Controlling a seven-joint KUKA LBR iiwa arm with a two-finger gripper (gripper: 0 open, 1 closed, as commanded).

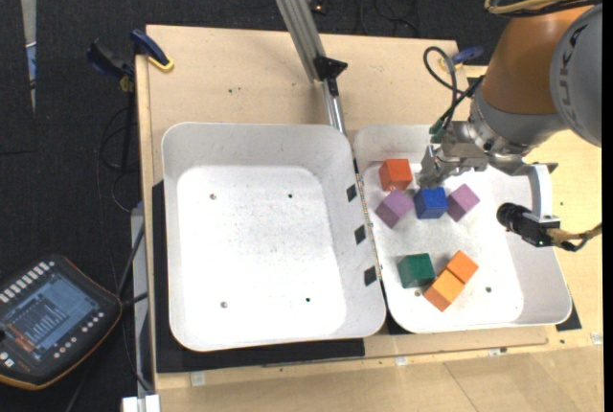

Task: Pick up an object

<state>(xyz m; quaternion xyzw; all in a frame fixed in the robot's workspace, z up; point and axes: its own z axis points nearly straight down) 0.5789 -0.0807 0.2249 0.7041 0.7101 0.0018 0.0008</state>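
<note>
- Camera view shows the grey two-finger gripper [436, 172] low in the right white plastic bin [546, 305], just above the small blue cube [431, 202].
- Whether its claw is open or closed, I cannot tell.
- Beside the blue cube lie two small purple blocks [394, 207] [463, 200] and a red-orange cube [395, 173].
- I think the descent should be straight, centred on the blue cube, so the neighbours are not pushed.
</note>
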